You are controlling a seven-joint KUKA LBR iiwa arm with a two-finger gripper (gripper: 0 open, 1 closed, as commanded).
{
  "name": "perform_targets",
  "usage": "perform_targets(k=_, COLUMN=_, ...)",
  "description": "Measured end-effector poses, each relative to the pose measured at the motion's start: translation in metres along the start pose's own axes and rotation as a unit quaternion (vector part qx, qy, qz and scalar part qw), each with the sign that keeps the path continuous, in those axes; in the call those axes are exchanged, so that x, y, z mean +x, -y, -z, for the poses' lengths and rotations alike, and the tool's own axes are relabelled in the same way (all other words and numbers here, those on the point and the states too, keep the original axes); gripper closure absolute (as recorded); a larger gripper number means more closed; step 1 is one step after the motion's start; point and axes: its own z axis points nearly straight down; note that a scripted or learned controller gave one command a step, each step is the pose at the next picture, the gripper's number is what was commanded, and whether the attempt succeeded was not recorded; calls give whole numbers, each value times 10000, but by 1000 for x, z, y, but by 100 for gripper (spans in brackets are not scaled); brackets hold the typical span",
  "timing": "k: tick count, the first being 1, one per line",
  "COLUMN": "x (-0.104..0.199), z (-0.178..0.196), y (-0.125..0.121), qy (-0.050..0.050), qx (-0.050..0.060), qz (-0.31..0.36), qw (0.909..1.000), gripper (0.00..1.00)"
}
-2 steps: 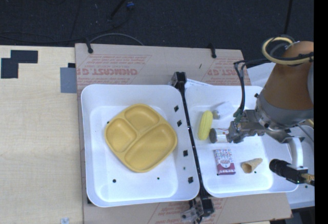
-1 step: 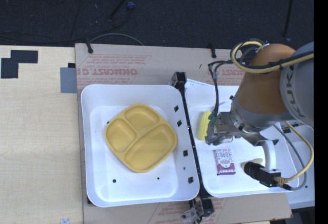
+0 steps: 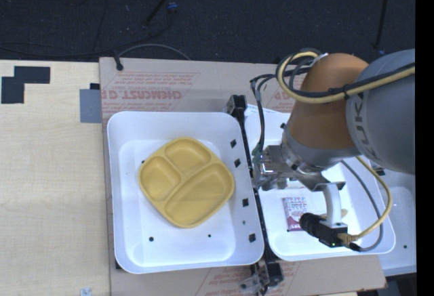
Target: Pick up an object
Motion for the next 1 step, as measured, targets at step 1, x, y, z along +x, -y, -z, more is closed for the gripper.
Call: perform_targets(k=1, x=45, z=-4, y=4, qy=-1, qx=9, qz=0, qw=10000, gripper=100)
